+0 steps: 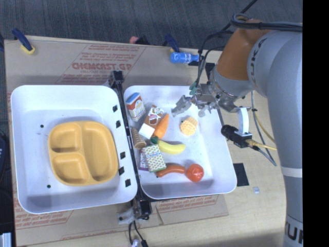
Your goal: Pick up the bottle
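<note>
Up above the right bin [226, 174], the gripper [194, 106] hung over the far right part of it, near the bin's back edge. Its fingers looked spread a little, with nothing between them, though they were small and hard to see well. The grey arm [280, 76] with its orange band [239, 53] came in from the right side.

Lots of toy food lay in the right bin. The bottle [151, 118], a small brown one with a white label, lay on its side near the middle of the bin, left of the gripper and apart from it. An orange carrot [162, 126] touched its right side. A small milk carton [135, 107] stood just behind and to the left of it. A yellow corn cob [188, 126] sat just below the gripper. A yellow banana [172, 147] lay in front of the carrot. Beside it was a green and white snack bag [154, 158]. At the front lay a red chili pepper [171, 170] touching a red tomato [195, 173].

The left bin [25, 189] held a yellow tray [82, 152] with three parts. Both bins sat on brown cardboard [97, 60]. A blue clamp [181, 58] gripped the cardboard's back edge.
</note>
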Available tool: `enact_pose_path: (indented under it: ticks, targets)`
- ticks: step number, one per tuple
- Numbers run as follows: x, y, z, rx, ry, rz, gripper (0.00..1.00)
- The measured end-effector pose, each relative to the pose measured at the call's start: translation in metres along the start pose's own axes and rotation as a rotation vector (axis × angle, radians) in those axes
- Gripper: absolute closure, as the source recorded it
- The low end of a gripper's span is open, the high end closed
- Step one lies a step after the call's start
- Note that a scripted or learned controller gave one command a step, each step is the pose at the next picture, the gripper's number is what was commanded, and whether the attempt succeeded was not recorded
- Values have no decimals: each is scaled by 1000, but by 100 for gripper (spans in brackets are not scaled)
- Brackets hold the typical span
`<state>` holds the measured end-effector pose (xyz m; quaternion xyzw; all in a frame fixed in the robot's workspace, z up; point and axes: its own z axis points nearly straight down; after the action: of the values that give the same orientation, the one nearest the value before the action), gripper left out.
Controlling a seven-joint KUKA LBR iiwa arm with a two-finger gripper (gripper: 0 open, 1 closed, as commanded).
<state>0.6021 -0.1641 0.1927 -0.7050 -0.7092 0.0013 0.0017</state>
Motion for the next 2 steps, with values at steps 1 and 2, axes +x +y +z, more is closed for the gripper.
enact_pose_path:
  ticks: [1,2]
  targets:
    - [1,0,-10,2,1,-5,100]
    - [37,-60,18,2,1,46,100]
